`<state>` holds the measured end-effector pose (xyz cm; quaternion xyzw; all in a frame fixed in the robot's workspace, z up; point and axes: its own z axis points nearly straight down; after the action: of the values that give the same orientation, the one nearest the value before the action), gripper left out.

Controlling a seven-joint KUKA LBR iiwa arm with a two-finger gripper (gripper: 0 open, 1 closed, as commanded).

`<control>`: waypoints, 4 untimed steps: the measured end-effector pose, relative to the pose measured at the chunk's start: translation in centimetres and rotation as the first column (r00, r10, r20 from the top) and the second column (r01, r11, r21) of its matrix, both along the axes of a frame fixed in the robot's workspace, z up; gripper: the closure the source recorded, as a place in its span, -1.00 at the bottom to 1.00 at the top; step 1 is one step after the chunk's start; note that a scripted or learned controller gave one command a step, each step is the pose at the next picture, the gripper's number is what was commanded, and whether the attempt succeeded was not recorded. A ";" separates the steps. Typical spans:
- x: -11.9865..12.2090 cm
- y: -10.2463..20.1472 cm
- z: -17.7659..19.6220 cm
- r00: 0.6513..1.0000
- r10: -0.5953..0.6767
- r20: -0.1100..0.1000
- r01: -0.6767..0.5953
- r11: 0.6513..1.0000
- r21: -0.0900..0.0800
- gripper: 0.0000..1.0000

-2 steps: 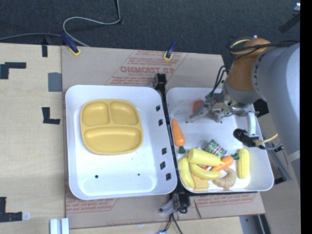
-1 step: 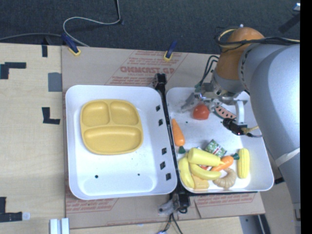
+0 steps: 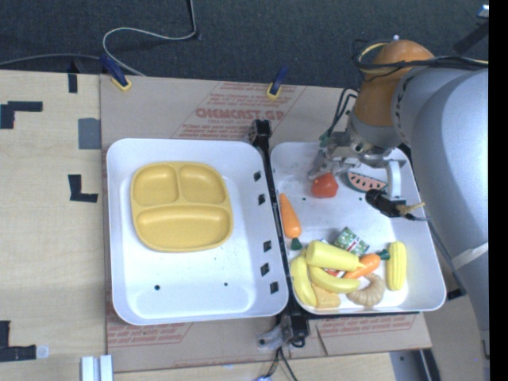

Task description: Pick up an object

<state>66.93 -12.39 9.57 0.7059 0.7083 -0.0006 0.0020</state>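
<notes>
While the gripper (image 3: 329, 163) is lowered into the right bin (image 3: 432, 288) near its far edge, a small red toy tomato (image 3: 324, 186) is seen just below the fingertips, touching or nearly touching them. Whether the jaws are spread or pressed together cannot be told; they are blurred and partly masked by the wrist. No object is seen between them.

The tomato is judged the likeliest target. It is taken to be a hollow plastic play-food piece: light, stiff, smooth, rounded, so liable to roll or squirt out of a two-finger pinch. A hold across its widest part, fingers set level on opposite sides, is judged best.

A watermelon slice (image 3: 366, 183) is noted beside the tomato, toward the bin's right edge; being thin and flat, it is better taken by its edges. A carrot (image 3: 290, 217) is laid along the bin's left wall, awkwardly close for a finger.

At the near edge a crowded heap is recorded: bananas (image 3: 321, 276), a corn cob (image 3: 396, 264), a green packet (image 3: 349, 240). Clean holds there are judged unlikely.

A yellow divided tray (image 3: 182, 205) is noted in the left bin (image 3: 190, 296).
</notes>
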 end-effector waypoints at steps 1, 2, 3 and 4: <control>-3.0 7.8 8.9 1.000 0.000 -0.001 0.000 1.000 0.004 1.00; -3.1 7.8 8.8 1.000 -0.001 -0.003 0.001 1.000 0.004 -1.00; -7.7 2.7 -1.0 1.000 -0.003 -0.001 0.003 1.000 0.003 -1.00; -7.7 2.8 0.0 1.000 -0.003 0.000 0.003 1.000 0.003 1.00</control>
<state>59.23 -9.64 9.53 0.7069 0.7074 0.0003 0.0010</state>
